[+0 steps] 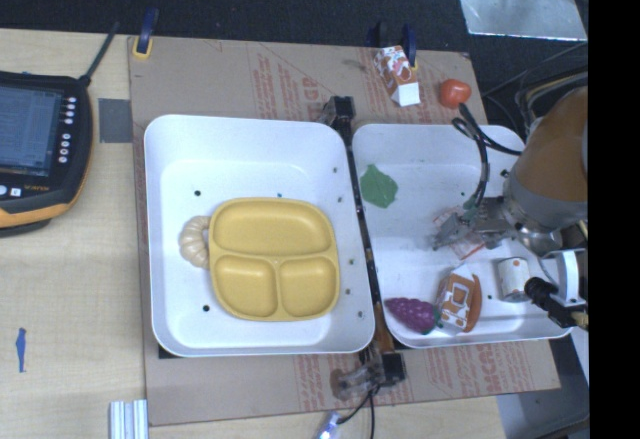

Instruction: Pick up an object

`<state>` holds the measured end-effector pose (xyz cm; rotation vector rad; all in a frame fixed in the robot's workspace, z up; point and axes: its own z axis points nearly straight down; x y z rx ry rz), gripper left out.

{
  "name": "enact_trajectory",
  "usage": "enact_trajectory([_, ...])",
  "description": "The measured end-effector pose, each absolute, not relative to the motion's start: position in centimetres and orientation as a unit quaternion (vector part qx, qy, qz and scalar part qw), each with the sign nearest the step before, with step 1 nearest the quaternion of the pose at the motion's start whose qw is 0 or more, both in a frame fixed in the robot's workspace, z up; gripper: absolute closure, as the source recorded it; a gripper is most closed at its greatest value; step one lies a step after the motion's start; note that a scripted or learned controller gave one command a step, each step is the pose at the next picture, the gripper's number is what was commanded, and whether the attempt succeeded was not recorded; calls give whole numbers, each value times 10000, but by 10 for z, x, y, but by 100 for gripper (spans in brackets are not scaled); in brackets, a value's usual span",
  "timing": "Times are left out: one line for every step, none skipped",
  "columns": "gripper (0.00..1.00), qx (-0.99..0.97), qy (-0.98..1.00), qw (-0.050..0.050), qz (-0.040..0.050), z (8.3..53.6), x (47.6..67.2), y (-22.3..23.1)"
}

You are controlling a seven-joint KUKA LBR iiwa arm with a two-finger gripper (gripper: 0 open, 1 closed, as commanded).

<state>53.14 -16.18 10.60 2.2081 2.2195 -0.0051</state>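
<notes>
1. White plastic sets the scene: we see the left bin [160,227] carrying a yellow divided tray [272,257], with a tan ridged object [193,240] tucked against the tray's left edge.
2. Our gripper [462,232] is low in the right bin [420,152], toward its right wall. Whether the claw is apart or together we cannot tell, as the metal blurs into the bin floor.
3. Candidate objects lie in the right bin: a green piece [379,186] near its left wall, a purple grape bunch [411,312] and an orange packet [459,302] along its front edge, and a small white cylinder [512,276] by its right wall.
4. We judge the gripper sits between these, touching none clearly, so it could close on nothing.
5. The packet and grapes lie touching; a descent there could nudge one aside or jam both against the front wall.
</notes>
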Motion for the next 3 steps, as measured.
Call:
enact_trajectory([0, 7056, 7086, -8, -6, 92, 599, -143])
enact_trajectory([0, 7052, 7090, -13, -19, 91, 558, -151])
enact_trajectory([100, 7045, 7097, -22, -26, 102, 558, -152])
